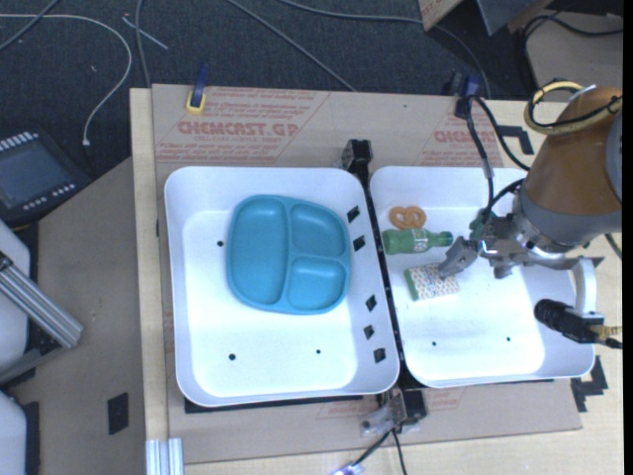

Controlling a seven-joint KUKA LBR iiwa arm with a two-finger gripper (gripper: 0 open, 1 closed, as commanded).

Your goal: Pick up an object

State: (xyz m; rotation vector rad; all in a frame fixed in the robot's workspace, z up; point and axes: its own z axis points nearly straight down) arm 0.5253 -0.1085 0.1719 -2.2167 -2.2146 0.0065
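left bin [198, 295]: holds a blue divided plate [289, 253] lying flat near the middle; too wide for a two-finger pinch, so you'd skip it
right bin [495, 349]: three small things bunched at its upper left, near the wall shared with the left bin
pretzel [406, 217]: orange-brown, flat, just above the bottle, touching or nearly so
green bottle [415, 240]: on its side, long axis running left-right, cap end towards the arm
patterned pad [433, 284]: small speckled rectangle, flat, just below the bottle; this looks like your target
gripper [461, 258]: low over the pad's right edge, one grey finger [454, 261] visible slanting down at it; can't tell whether it's spread or closed, nothing seen pinched
arm: comes in from the right, orange band above the wrist, tilted to reach leftward at the cluster
stage: judged as approach or closing, no lift yet
risk: pad is thin and flat, fingers may slide over it; bottle close by could get nudged
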